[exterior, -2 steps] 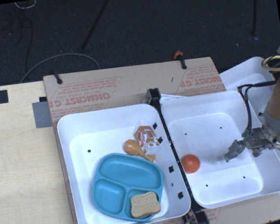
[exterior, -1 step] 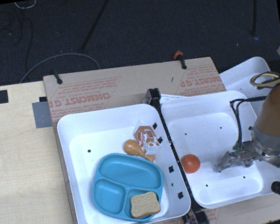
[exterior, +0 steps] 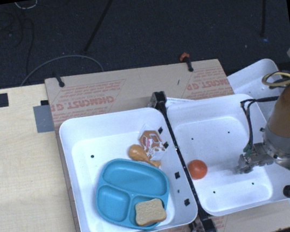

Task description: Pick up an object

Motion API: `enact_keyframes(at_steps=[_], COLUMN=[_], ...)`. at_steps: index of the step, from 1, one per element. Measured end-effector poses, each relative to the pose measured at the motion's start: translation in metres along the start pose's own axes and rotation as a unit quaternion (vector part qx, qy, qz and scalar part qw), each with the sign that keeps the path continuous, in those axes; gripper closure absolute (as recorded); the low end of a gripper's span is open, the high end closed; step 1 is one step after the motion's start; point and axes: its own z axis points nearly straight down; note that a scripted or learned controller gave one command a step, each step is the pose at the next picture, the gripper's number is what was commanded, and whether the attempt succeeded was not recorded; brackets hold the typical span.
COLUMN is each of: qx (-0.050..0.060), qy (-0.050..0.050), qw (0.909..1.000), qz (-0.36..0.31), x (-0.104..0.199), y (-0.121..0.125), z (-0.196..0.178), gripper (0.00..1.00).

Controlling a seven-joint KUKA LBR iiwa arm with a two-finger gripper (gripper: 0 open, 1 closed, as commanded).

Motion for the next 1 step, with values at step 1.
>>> enact_keyframes(at_steps=[1], qx=[-0.003], qy=[-0.001], qw=[1.0000], qz=[-0.004], x=[0.0097], y=[0.0019], z=[-0.0492], gripper=[1.00])
